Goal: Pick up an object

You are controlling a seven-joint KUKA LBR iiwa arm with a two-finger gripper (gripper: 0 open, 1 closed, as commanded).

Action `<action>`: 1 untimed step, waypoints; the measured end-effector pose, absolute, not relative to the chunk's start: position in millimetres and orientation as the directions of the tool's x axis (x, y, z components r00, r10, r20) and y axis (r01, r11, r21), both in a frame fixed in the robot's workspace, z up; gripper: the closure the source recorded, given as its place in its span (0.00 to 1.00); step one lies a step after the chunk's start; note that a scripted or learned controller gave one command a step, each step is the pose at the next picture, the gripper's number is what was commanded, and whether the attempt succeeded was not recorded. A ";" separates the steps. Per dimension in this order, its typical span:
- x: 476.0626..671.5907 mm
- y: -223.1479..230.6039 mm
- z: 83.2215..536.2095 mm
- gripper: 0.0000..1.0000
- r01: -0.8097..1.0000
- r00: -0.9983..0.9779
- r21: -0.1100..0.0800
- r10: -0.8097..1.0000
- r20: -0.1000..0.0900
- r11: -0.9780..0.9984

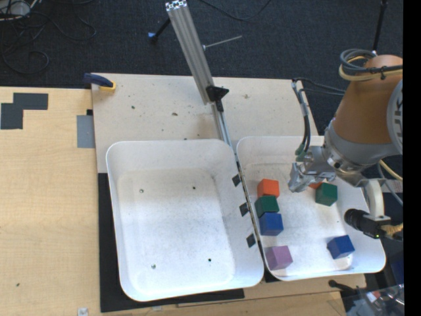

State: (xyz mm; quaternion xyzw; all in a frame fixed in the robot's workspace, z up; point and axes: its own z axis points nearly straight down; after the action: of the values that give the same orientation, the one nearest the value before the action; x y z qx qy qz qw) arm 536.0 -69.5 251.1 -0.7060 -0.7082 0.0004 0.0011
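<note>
Desk (158,110) carries two white bins; right bin (276,151) has all the blocks. Arm's gripper (301,178) is low over it, can't tell its state. Green block (326,194) just beside gripper, sitting skewed; cubes, no long axis. Orange (268,188), dark green (267,206), blue (271,224), purple (279,256) blocks line the left wall.

Bench top (158,104): pale, speckled with dark marks, carrying both bins.
Aluminium bar (191,48): slants up from between the bins to a checkered end.
Black clamp (216,94): fixed on the bar's lower part.
Blue and yellow clamp (100,81): at the bench's far left corner.
Wooden table (46,203): left of the bench, with dark and grey patches.
Cables (39,25): loose on dark carpet behind.
</note>
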 end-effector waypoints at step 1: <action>556.1 -27.4 255.2 1.00 1.000 -0.003 -0.002 1.000 0.000 0.003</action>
State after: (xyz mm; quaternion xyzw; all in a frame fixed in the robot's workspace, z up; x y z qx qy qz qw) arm 556.1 -27.4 255.2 -0.7060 -0.7082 0.0006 0.0006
